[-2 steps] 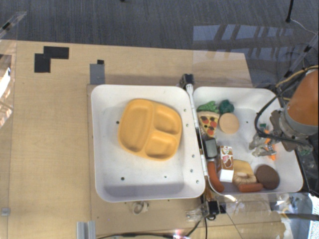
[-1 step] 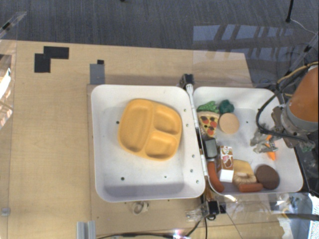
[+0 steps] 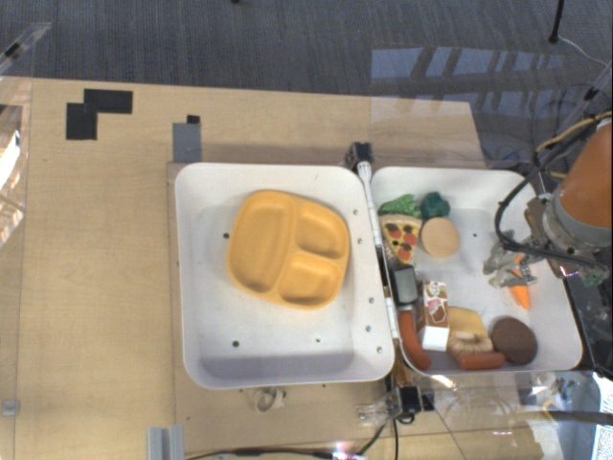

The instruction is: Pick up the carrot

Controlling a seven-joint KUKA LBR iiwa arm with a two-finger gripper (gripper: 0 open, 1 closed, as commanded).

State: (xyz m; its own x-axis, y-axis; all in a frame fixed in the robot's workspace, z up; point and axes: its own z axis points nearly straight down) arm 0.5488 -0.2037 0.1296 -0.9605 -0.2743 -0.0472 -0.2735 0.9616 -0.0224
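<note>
Partly hidden, the carrot [image 3: 520,294] lies under the fingers [image 3: 509,265] — their spread I cannot tell.

Pincer [image 3: 512,268] over carrot [image 3: 520,294] in right bin [image 3: 479,185].

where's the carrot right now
In the camera view the carrot lies near the right bin's right edge, just under the gripper, above the brown round piece.
</note>
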